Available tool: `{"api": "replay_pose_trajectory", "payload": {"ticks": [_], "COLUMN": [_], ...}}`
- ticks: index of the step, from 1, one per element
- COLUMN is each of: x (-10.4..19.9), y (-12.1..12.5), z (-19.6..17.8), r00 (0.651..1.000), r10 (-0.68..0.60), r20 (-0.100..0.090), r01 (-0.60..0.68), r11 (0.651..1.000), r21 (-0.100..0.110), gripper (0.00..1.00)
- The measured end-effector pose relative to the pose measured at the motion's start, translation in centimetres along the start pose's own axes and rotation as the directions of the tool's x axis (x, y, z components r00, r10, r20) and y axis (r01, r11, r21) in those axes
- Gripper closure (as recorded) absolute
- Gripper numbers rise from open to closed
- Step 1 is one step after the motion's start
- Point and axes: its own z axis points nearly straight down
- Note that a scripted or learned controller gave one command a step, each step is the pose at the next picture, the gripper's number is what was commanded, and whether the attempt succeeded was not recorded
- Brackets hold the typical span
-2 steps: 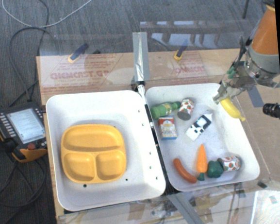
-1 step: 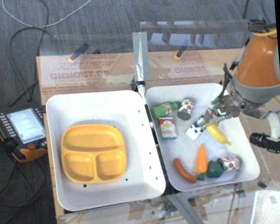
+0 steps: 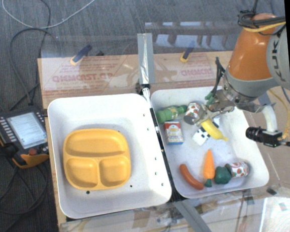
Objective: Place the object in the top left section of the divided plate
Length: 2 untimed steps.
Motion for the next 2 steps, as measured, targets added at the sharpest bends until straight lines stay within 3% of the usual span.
{"api": "replay_pose_trajectory", "payload": {"ticks": [1,2], "x": [7.8,10.8], "y": [-2.7,-6.0], "z": [5.3,5.3], "r00": [0.995,0.997], "r10": [0.1,0.073], "r20": [-0.003,-0.001], "r01": [-0.1,-0.073], "r11": [0.995,0.997], "r21": [0.004,0.003], "gripper": [1.0,1.0]}}
